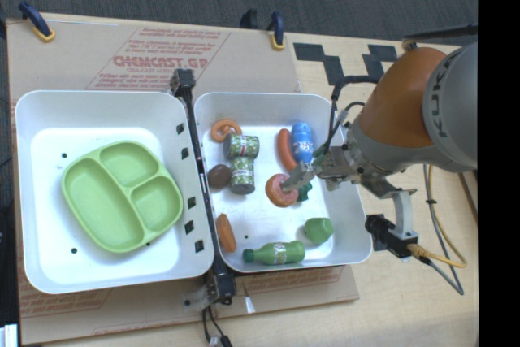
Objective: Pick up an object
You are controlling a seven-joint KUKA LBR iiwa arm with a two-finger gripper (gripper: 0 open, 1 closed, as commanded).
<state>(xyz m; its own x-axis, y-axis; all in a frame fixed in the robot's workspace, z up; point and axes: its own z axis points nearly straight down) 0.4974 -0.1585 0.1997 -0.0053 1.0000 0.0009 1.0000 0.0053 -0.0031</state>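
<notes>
My gripper (299, 181) reaches into the right bin (268, 104) from the right, low over its middle right. Its fingertips sit at the right edge of a red-orange ring-shaped toy (279, 191); whether they touch it is unclear. A blue bottle-like toy (301, 138) and a red sausage (283, 146) lie just behind the gripper. Further left are two green cans (242, 146) (242, 175), an orange ring (225, 128) and a brown lump (218, 176). Near the front lie a green bottle (276, 254), a green pepper-like toy (318, 230) and an orange carrot (226, 232).
The left bin (49, 114) holds a light green divided plate (122, 195). A black divider with clips (191, 166) runs between the bins. The arm's grey and orange body (406, 114) overhangs the right bin's right wall. Cardboard (154, 53) lies behind the bins.
</notes>
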